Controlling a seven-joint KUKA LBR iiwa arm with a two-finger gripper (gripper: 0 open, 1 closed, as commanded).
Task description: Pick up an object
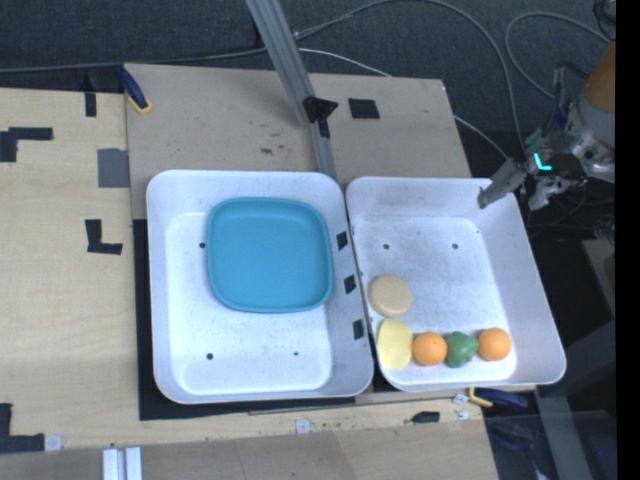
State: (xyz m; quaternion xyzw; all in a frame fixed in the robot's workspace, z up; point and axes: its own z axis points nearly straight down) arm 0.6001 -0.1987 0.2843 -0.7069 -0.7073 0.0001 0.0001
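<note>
The gripper (515, 185) is up at the far right corner of the right bin (520, 268), just over its rim. Its two fingers (495, 188) stand a little apart, and nothing is between them.

The things to pick up all lie in the right bin, down at its near edge, well apart from the gripper and off to its lower left. A tan round thing (390, 294) sits closest to the gripper. Just below it, touching it, is a yellow thing (394, 344). Next to that, in a row along the near wall, come an orange ball (429, 349), a green thing (460, 348) and another orange ball (493, 344). They sit close together, side by side. The white floor of the bin between the gripper and these things is bare, so nothing stands in the way.

The left bin (180, 298) is farther off, to the gripper's left. A blue plate (268, 254) lies flat in it. A grey metal bar (290, 58) slants down toward the gap between the two bins. Cables (480, 38) curl over the dark floor above the gripper.
</note>
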